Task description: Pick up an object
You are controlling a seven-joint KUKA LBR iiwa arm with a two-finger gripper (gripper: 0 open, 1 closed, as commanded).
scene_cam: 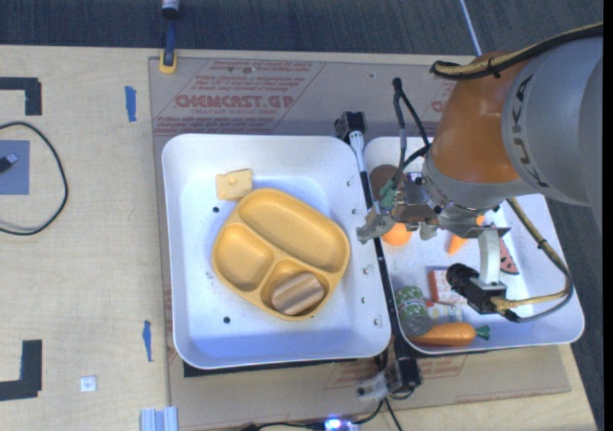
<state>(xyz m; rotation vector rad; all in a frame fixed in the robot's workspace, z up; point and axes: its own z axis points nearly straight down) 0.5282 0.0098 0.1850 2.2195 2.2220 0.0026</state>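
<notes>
Single fixed overhead camera, slanted down over both white bins [187, 228], arm [517, 123] from the right.

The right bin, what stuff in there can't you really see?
- Claw, camera view: the arm's wrist covers it from above, so open or shut is unclear.
- Right bin: the arm hides much of its floor.
- Orange pieces under the wrist: too covered to name.
- Small packet: print too small to read.
- Brown thing at the bin's far corner: partly behind cables.
</notes>
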